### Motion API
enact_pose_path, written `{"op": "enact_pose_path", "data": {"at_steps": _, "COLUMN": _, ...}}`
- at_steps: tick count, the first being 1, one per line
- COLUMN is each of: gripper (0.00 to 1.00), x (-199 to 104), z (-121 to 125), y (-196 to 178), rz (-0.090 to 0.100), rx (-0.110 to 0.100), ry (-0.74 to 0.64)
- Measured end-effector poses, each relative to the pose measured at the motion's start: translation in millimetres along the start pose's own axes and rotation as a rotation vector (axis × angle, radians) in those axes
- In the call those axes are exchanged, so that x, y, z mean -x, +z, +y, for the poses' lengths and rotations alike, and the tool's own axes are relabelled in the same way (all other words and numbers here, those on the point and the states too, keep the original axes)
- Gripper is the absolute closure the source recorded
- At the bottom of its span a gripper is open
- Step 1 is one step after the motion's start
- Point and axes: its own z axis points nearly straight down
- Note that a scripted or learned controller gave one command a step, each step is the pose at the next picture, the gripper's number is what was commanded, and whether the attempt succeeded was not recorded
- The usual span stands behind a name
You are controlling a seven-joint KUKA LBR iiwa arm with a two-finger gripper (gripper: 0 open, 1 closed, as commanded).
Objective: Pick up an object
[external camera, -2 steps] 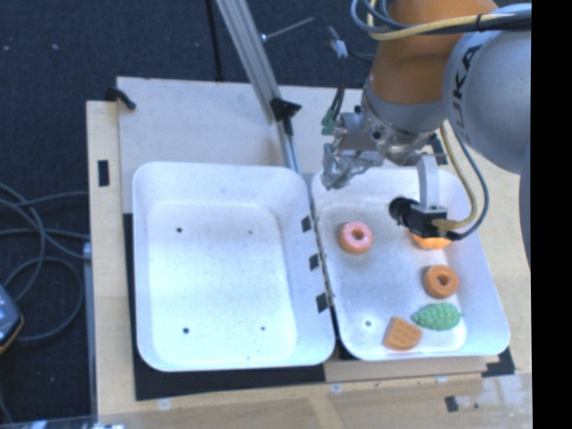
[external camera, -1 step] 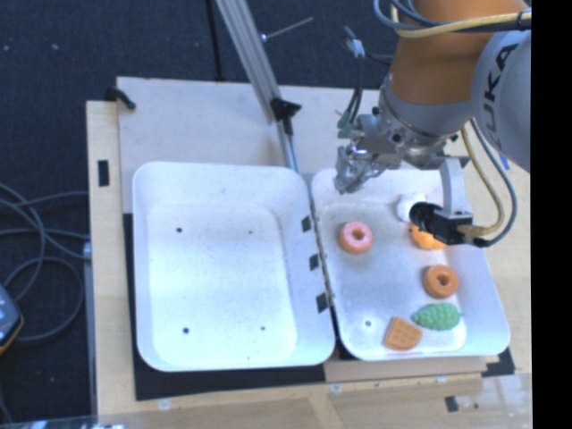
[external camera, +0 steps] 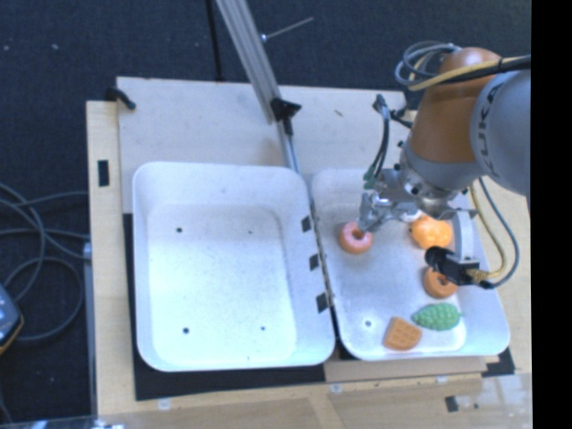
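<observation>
The arm reaches in from three o'clock and hangs its claw [external camera: 368, 214] low over the right bin [external camera: 353, 329], at about ten o'clock within that bin; this placement suits a straight drop onto the nearest toy, the pink doughnut [external camera: 356, 238], which lies just below and beside the claw tip, touching it or nearly so. Whether the claw is spread or closed cannot be told from this slanted view, since the wrist hides much of it; nothing is visibly caught in it, so the doughnut looks to be resting on the bin floor, not lifted.

The other toys sit toward the bin's three-to-six o'clock side, probably where they happened to settle: an orange fruit [external camera: 432, 231] at three o'clock, partly under the wrist; a brown doughnut [external camera: 439, 282] at four o'clock, crossed by a black cable fitting; a green leafy piece [external camera: 437, 316] at five o'clock; an orange waffle-like wedge [external camera: 402, 334] touching or just beside it at six o'clock. The left bin [external camera: 161, 195] lies at nine o'clock on the worktop [external camera: 192, 114], likely as the drop-off side.

The pink doughnut stands apart from the rest, which makes it the easiest pick; a slightly off-centre descent could push it aside.
</observation>
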Motion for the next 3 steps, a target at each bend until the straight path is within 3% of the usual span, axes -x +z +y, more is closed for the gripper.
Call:
{"op": "enact_pose_path", "data": {"at_steps": 1, "gripper": 1.0, "x": -64, "z": -10, "y": 1, "rz": 0.002, "rx": 0.01, "ry": -0.011}}
{"op": "enact_pose_path", "data": {"at_steps": 2, "gripper": 1.0, "x": -103, "z": -26, "y": -90, "rz": 0.003, "rx": 0.014, "ry": -0.008}}
{"op": "enact_pose_path", "data": {"at_steps": 3, "gripper": 1.0, "x": -67, "z": -6, "y": -23, "rz": 0.0, "rx": 0.004, "ry": -0.003}}
